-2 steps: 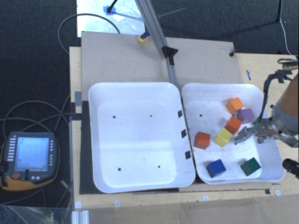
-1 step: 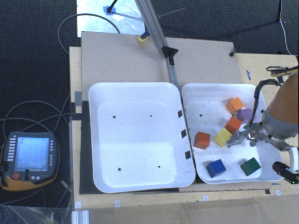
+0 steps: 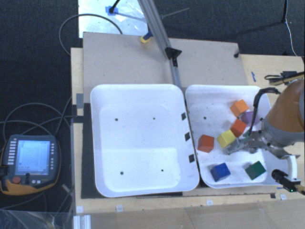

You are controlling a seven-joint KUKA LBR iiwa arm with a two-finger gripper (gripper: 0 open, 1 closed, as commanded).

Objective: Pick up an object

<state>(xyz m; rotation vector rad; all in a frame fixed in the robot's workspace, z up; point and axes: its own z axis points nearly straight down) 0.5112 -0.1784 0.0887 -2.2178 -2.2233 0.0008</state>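
Dark speckled carpet floor [image 3: 33, 42] all around. Pale wooden bench [image 3: 143, 209] topped by a grey-brown board [image 3: 128, 56]. Slanting metal pole [image 3: 155, 20] across the top. Bright reflective sheet [image 3: 97, 8] on the floor behind. Handheld control pendant [image 3: 29, 163] at left, cables [image 3: 71, 20] looping nearby.

Two white bins on the tabletop [image 3: 143, 56]. Right bin [image 3: 209, 99] holds cubes: two orange [image 3: 239, 107] [image 3: 238, 127], red-orange [image 3: 206, 143], yellow [image 3: 227, 139], blue [image 3: 220, 171], green [image 3: 256, 169], and a purple piece [image 3: 249, 117] (partly hidden). Gripper [image 3: 233, 148] sits just beside the yellow cube; left bin [image 3: 138, 99] alongside
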